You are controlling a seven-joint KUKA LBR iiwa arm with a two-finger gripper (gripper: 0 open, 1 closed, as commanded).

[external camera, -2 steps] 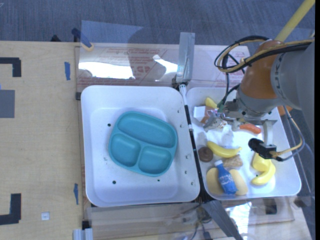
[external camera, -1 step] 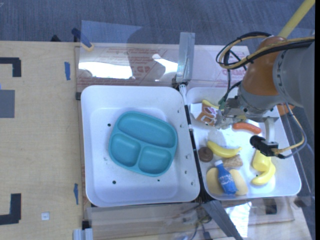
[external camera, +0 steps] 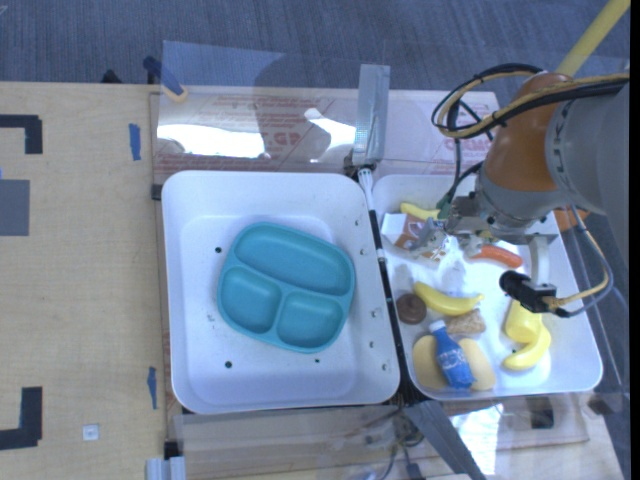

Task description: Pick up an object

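Observation:
My gripper hangs low over the back of the right bin, below the grey arm with its orange band. It sits among a small cluster of items: a yellow piece just behind it, a white object and an orange carrot-like piece beside it. Whether anything is held is hidden by the clutter. In front of it lie a banana, a brown round piece, a blue bottle on a yellow item, and another yellow fruit.
The left bin holds a teal divided plate. A grey post stands behind the wall between the bins. Black and yellow cables loop off the arm, and a black part hangs over the right bin.

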